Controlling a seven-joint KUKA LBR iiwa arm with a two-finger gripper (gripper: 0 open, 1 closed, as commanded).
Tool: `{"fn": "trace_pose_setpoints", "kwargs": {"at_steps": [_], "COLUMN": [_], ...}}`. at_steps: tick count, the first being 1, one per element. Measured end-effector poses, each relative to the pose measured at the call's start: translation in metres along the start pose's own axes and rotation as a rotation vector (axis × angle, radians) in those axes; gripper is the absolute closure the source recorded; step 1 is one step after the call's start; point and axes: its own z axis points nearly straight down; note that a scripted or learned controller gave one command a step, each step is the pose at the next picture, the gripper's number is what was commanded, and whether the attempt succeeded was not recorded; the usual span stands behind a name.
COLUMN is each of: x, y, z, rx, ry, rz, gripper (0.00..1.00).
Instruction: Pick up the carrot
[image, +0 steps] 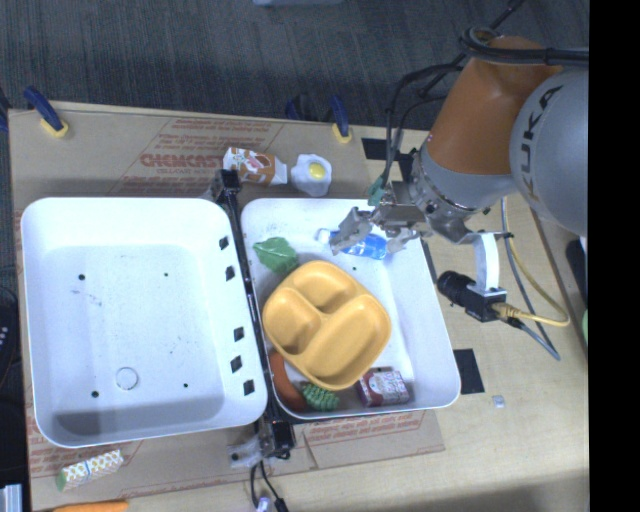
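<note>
Carrot (285, 388) lies mostly hidden under the yellow tray (325, 322); whether the pincer (362, 232) is apart is unclear.

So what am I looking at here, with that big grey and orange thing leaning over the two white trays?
That is a robot arm, photographed by one camera fixed above the bench and looking down at a slant. At its tip is a pincer, hovering over the far end of the right bin. That bin holds a yellow divided dish, a green toy, a blue item just under the pincer, a small red packet, and an orange piece, likely the carrot it should pick up, half hidden under the dish. I can't see anything gripped. The left bin sits beside it.
</note>
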Motion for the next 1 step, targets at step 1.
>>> {"fn": "trace_pose_setpoints", "kwargs": {"at_steps": [1], "x": [-0.0433], "y": [-0.0444], "z": [0.121], "rx": [0.002], "ry": [0.001], "rz": [0.028], "gripper": [0.0]}}
